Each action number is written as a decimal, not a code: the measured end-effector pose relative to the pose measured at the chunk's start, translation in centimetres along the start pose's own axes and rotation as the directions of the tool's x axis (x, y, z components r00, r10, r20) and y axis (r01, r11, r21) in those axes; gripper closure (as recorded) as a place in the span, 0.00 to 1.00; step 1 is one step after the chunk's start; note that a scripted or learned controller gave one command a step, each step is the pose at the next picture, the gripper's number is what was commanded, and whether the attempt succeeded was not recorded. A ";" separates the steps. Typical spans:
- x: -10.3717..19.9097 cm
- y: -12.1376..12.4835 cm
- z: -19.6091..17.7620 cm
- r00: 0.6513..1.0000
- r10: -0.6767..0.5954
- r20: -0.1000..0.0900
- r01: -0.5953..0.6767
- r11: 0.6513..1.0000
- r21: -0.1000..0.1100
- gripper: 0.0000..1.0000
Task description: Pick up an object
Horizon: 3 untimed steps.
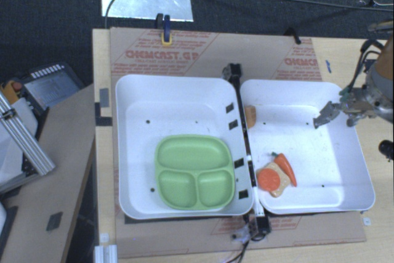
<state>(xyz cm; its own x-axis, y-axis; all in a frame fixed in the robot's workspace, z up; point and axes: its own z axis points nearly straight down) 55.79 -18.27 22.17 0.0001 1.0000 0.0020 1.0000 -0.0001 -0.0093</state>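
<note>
Dark carpet surrounds a pale bench topped with a printed cardboard sheet, on which two shallow white bins sit side by side. In the left bin lies a green divided plate with three compartments. Candidates for picking sit in the right bin: an orange carrot-shaped toy, a round red-orange piece touching it, and a tan piece partly beneath both, all clustered near the bin's front left. A small tan object rests against the divider wall further back.

Reaching in from the right, the gripper hangs over the right bin's far right part, well apart from the cluster. Its dark fingers point toward the bin's middle, but whether they are spread or closed I cannot tell; nothing shows between them.

Judging from this layout, the step in hand is the approach. To do it well, the arm should travel left and forward until it is centred above one item, not the seam between touching pieces. The carrot looks the best target: its narrow body suits a two-finger grasp across its width, with fingers aligned crosswise to its long axis. Descending straight down matters, since a slanted entry could nudge the pile aside.
</note>
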 end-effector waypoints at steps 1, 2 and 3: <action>0.0 0.3 -0.6 1.000 -0.003 0.002 0.003 1.000 -0.011 0.00; -0.3 0.1 5.6 1.000 -0.001 0.001 0.001 1.000 -0.007 0.00; 0.1 -0.4 11.7 1.000 -0.001 0.001 0.001 1.000 -0.006 0.00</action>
<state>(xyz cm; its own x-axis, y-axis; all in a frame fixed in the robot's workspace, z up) 55.30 -18.20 10.46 -0.0011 1.0000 0.0014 1.0000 0.0011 -0.0032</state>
